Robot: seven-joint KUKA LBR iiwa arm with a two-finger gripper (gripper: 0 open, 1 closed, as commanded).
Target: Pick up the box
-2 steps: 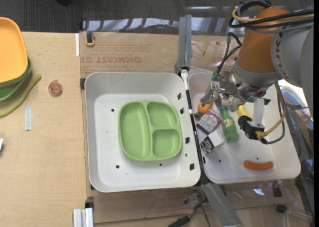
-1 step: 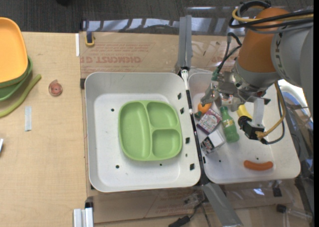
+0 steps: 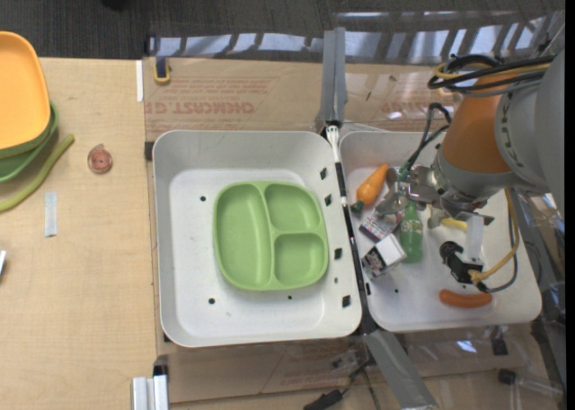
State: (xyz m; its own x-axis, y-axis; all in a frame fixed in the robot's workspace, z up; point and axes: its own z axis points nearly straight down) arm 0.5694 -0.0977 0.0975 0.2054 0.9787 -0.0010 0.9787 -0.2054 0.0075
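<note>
The small box [image 3: 384, 252] lies in the right bin [image 3: 503, 309], against its left wall, touching a green bottle [image 3: 411, 230]. The tool [image 3: 406, 191] hovers above the clutter; whether it is released or clenched, I cannot tell. Descending here risks catching the bottle or carrot [image 3: 372, 182] instead.

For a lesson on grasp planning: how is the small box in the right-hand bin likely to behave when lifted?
The small box looks like light card, so it probably lifts easily but may crush. It lies tilted beside the green bottle, so it may shift when touched. Its flat faces make rolling unlikely.
</note>
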